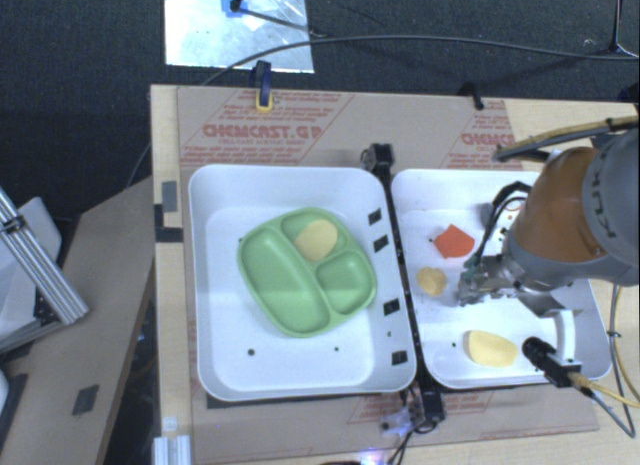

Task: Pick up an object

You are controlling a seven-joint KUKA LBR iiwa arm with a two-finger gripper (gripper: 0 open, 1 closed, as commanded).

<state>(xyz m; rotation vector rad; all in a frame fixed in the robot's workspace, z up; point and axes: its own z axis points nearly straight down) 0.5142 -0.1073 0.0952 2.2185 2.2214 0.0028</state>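
Note:
The right bin (pixel 440 358) holds three loose objects: a red-orange block (pixel 454 241) near its middle, a small yellow-tan lump (pixel 431 280) toward its left side, and a pale yellow oval piece (pixel 490 348) near its front wall. My gripper (pixel 472 287) hangs low over this bin, just right of the small lump and below the red block. Its fingertips are dark and small against the bin floor. Nothing is seen between them.
The left bin (pixel 220 353) carries a green divided plate (pixel 300 283) with a yellow piece (pixel 317 240) in its upper compartment. The grey and orange arm (pixel 575 223) covers the right bin's right side. A black divider with clips (pixel 395 263) runs between the bins.

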